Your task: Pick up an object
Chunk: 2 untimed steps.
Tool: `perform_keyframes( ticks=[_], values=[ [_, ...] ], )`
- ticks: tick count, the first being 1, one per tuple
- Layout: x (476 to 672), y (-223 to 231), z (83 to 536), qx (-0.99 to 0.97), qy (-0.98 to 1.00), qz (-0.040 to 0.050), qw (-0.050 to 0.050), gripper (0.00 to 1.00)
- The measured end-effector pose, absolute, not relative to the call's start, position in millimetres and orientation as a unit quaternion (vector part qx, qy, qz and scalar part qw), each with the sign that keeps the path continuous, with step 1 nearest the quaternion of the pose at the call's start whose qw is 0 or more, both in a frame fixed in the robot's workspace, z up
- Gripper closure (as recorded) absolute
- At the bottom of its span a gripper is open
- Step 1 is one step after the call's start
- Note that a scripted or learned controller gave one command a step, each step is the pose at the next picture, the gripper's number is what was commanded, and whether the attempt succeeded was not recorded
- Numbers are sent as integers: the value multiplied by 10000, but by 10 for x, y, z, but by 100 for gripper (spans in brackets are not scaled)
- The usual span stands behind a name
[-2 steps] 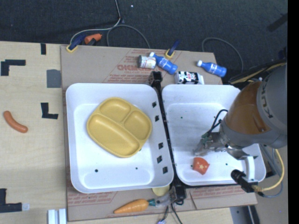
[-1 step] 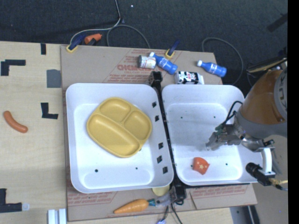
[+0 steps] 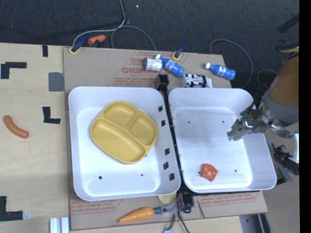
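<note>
A small red strawberry-like object (image 3: 208, 172) lies near the front edge of the right bin (image 3: 194, 103). A yellow divided plate (image 3: 124, 131) rests in the left bin (image 3: 77, 130). My gripper (image 3: 238, 130) hangs over the right side of the right bin, above and to the right of the red object, well apart from it. Nothing shows between its fingers.
Behind the bins lie two small blue bottles (image 3: 171, 66) (image 3: 221, 71), a white jar (image 3: 152, 63) and a black-and-white packet (image 3: 197, 81). A toy carrot (image 3: 137, 214) lies in front of the bins, a sausage (image 3: 15, 126) far left. Cables trail at the back.
</note>
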<state>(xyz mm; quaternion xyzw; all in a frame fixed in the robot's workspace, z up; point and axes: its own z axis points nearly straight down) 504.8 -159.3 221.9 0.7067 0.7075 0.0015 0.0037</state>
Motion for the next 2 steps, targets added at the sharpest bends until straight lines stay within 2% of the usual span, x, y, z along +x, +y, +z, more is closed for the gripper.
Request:
perform_keyframes(
  ticks=[1, 2],
  values=[
    [4897, -1183, 2776, 7054, 7088, 19, 16, 100],
    [4890, -1207, 2741, 7069, 7073, -6, 3, 0]
  ],
)
